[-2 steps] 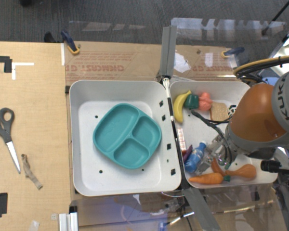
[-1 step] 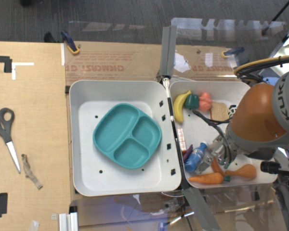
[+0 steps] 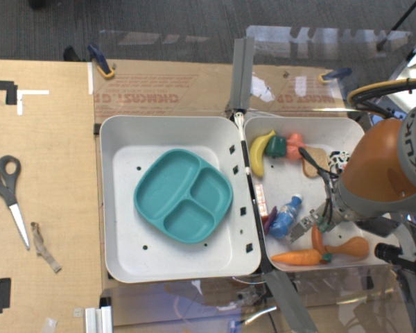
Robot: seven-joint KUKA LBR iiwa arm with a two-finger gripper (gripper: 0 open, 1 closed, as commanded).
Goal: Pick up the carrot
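Note:
The carrot [image 3: 297, 258] is orange with a green stub at its right end. It lies flat along the front wall of the right bin [image 3: 347, 125]. My gripper [image 3: 312, 225] hangs low over the bin's middle, just above and slightly right of the carrot, between a blue bottle [image 3: 286, 217] and an orange pear-shaped gourd [image 3: 350, 247]. A small red-orange piece [image 3: 317, 240] stands right below the gripper, touching the carrot's green end. The arm's orange band [image 3: 378, 161] hides the bin's right part.
A banana [image 3: 258, 151], a green toy [image 3: 276, 146], a pink-orange toy [image 3: 295, 144] and a tan slice [image 3: 316, 162] lie at the right bin's back. The left bin [image 3: 118, 207] bears a teal divided plate [image 3: 184, 195]. Scissors [image 3: 8, 189] lie on the bench at left.

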